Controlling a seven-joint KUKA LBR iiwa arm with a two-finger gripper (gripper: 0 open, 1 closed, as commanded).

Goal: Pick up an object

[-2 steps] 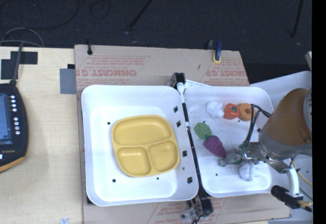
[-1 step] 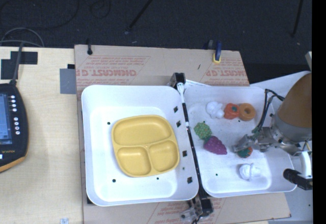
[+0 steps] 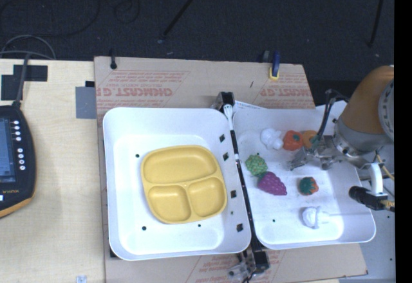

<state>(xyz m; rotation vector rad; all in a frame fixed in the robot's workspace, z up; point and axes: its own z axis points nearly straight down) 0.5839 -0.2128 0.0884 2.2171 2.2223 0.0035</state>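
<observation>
The right bin (image 3: pixel 351 234) holds several small toy foods. Near its far wall a white piece (image 3: pixel 271 139) lies beside an orange and green piece (image 3: pixel 293 140). A green broccoli-like piece (image 3: pixel 256 164) and purple grapes (image 3: pixel 272 183) lie near the divider. A red and green piece (image 3: pixel 308 186) sits mid-bin, and another white piece (image 3: pixel 311 217) lies near the front wall. My gripper (image 3: pixel 311 158) is low over the bin, just in front of the orange piece and behind the red and green one. Nothing is visibly held.
A yellow three-compartment tray (image 3: pixel 183 183) lies in the left bin (image 3: pixel 125 127). A black clip strip (image 3: pixel 233 172) runs between the bins. The arm's grey and orange wrist (image 3: pixel 367 114) leans over the right bin's right side. A pendant (image 3: pixel 13 159) rests far left.
</observation>
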